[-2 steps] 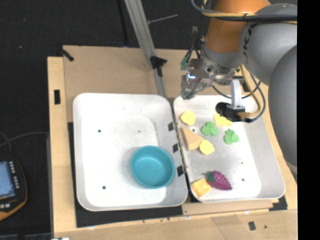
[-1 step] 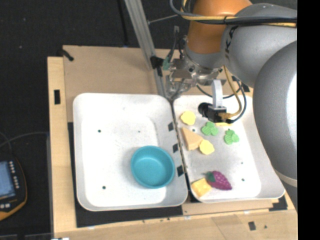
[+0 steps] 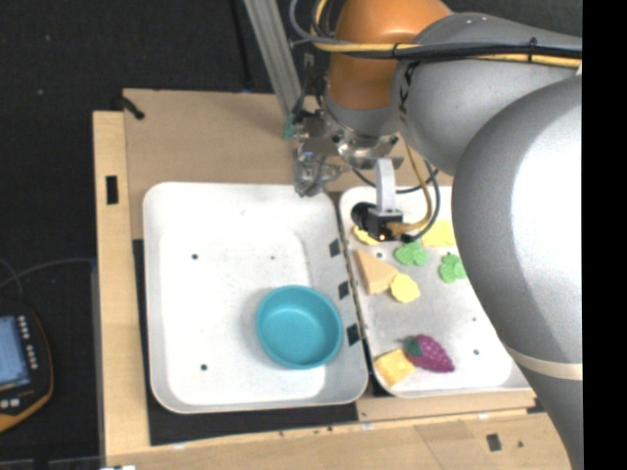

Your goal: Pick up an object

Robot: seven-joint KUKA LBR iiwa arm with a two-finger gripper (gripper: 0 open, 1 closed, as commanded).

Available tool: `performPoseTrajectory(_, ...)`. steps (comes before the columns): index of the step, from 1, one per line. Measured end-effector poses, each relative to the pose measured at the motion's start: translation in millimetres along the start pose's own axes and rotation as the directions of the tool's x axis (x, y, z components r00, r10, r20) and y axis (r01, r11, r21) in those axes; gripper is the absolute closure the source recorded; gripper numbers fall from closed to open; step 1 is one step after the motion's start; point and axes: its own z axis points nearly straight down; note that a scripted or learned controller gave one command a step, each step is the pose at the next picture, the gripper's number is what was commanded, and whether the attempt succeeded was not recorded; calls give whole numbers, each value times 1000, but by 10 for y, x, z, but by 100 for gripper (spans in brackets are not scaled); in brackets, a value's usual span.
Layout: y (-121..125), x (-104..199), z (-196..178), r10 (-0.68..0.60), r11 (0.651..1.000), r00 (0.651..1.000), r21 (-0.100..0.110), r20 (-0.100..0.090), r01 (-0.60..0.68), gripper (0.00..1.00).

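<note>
Two white bins on tabletop | fingers [image 3: 310,179] above left bin [image 3: 176,223] far rim, spread indeterminate | blue bowl [image 3: 298,326] well below fingers

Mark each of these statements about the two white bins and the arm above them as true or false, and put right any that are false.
1. The round blue plastic bowl sits in the left white bin. True.
2. The purple grape-bunch toy lies in the left bin. False: it lies in the right white bin, near its front edge.
3. The blue bowl is tipped on its side. False: it stands upright, opening up.
4. The gripper is above the far edge of the bins, near where they meet. True.
5. Two small green toy pieces lie in the right bin. True.
</note>
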Motion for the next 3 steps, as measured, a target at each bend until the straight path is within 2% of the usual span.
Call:
performPoseTrajectory(1,-120,119,-94,-2,1000,1000,2,-1,2,100)
performPoseTrajectory(2,-80,114,89,-1,1000,1000,4,2,1,100)
performPoseTrajectory(3,-77,115,77,-1,1000,1000,2,2,1,0)
